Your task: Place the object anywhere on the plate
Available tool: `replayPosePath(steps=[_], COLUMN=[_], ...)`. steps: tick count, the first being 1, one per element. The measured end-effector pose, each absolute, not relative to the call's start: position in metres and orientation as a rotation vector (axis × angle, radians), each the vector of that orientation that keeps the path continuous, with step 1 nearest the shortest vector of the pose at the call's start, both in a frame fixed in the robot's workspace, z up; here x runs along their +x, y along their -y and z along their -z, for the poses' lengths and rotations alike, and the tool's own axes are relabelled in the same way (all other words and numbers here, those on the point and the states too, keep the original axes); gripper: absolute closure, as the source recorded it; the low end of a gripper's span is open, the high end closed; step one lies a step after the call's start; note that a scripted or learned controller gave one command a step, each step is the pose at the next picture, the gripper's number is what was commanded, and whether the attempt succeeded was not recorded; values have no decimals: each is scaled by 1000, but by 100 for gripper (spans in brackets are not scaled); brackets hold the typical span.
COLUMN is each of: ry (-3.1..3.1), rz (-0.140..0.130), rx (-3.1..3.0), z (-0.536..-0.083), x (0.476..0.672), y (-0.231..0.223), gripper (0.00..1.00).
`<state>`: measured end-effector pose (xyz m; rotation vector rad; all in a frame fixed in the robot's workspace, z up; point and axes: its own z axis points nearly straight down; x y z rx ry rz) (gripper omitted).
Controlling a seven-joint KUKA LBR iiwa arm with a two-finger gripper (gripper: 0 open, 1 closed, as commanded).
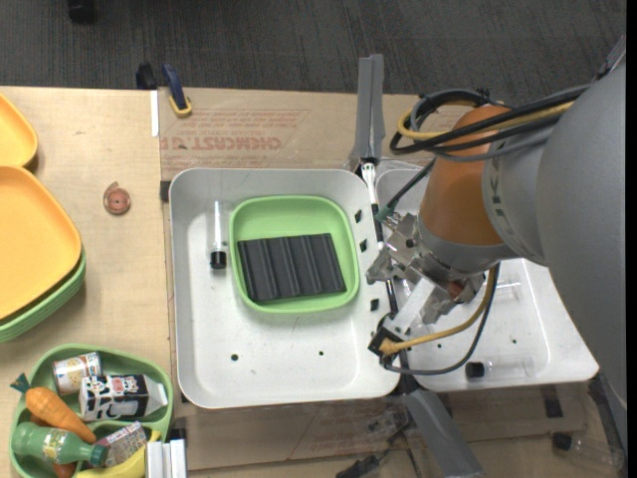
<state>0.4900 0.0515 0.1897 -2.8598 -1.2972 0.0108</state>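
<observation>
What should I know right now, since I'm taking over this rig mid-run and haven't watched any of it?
Gripper: above the seam between the two bins, at the left edge of the right bin. No object visible in it.
Things: the green plate sits in the left bin. The black ribbed slab lies flat on the plate. The white pen lies on the bin floor just left of the plate.
Done: if the slab is the object, the placing looks finished.
Left: if the pen is meant, it is not yet on the plate. Confirm which before going on.
</observation>
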Motion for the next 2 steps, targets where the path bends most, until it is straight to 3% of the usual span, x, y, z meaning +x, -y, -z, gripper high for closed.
replayPosePath(steps=[2], ry=[1246], rz=[-8], rx=[-2883], z=[-190], x=[499], y=[-59], gripper=[0])
